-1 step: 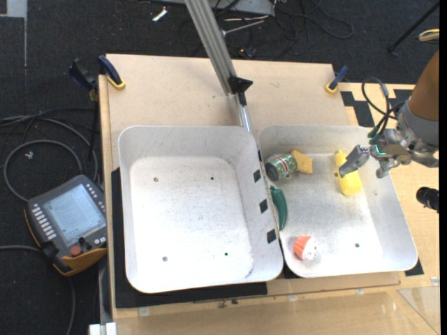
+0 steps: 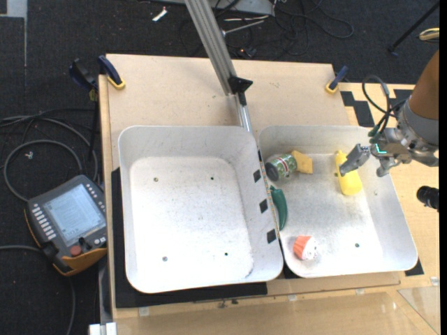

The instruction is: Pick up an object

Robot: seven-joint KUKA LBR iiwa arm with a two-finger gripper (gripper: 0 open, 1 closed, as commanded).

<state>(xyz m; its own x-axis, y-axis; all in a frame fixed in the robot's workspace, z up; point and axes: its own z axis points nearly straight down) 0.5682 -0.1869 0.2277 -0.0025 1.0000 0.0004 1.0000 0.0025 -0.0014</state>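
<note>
1. Teach pendant (image 2: 68,222), off the bench at about 9 o'clock: its screen is lit, but the text is too small to read.
2. Left bin (image 2: 185,135): bare of objects, so no pick can come from it.
3. Right bin (image 2: 391,208), at about 3 o'clock, holds every candidate. A green tool (image 2: 280,206) lies against the shared wall; a grasp there risks the fingers striking the rim.
4. A green can (image 2: 281,166) lies on its side touching a small yellow piece (image 2: 303,162). Its label shows print I cannot make out. Being round, it would likely roll away from a closing finger.
5. An orange-and-white object (image 2: 304,247) sits alone at about 5 o'clock.
6. A yellow object (image 2: 347,174) lies nearest the gripper (image 2: 370,158), just beside the left finger (image 2: 355,158). The fingers stand spread apart, gripping nothing. Descending off-centre, one finger could land on it and shove it aside.
</note>
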